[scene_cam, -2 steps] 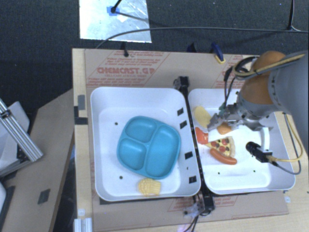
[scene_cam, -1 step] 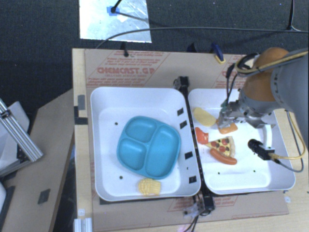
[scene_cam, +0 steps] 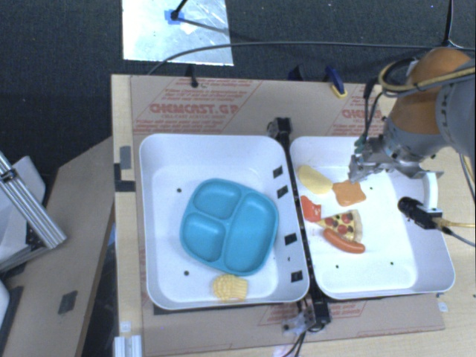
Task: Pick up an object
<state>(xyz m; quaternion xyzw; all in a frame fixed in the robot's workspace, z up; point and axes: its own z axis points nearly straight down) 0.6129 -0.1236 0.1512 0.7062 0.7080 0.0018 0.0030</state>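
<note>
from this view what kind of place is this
Most likely a robot grasping test bench in a lab: two white bins of toy food, like the pizza slice, on a cardboard-covered bench, with a cabled arm's gripper reaching in.

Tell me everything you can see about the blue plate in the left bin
The blue plate is a rounded, sectioned tray in light blue, plastic-looking and smooth. Raised ridges divide it into three compartments: two smaller ones on the left, one larger on the right. All three look bare. It lies flat, right side up, turned slightly askew, near the middle of the left bin. A yellow corn piece lies just below its lower edge, close to it or just touching.
</note>
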